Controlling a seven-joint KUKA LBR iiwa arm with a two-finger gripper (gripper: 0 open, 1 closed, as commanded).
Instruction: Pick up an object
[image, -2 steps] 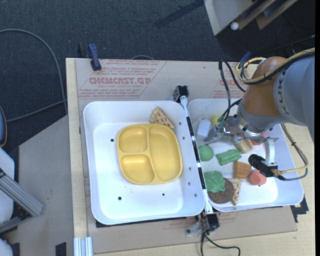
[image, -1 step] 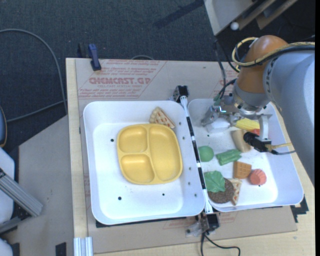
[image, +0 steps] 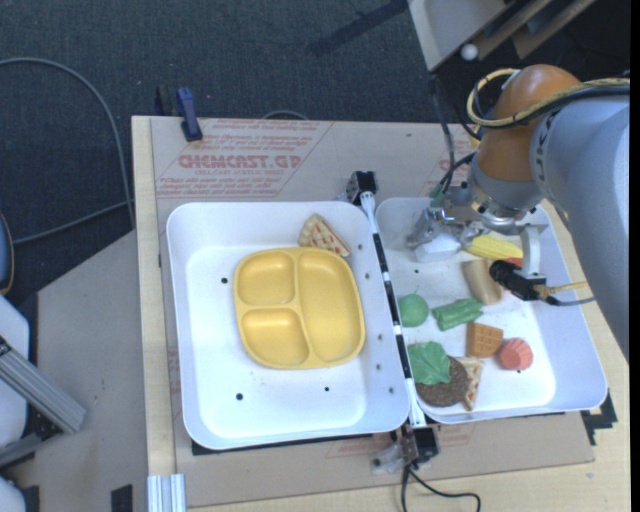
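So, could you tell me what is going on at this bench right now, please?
A grey robot arm reaches in from the right, with its gripper low over the back of the right bin. That bin holds a scatter of toy food, including a yellow corn piece, a green pickle and a red tomato. Nothing is seen between its fingers, so no object looks picked up yet. The left bin holds a yellow divided tray and a waffle piece.
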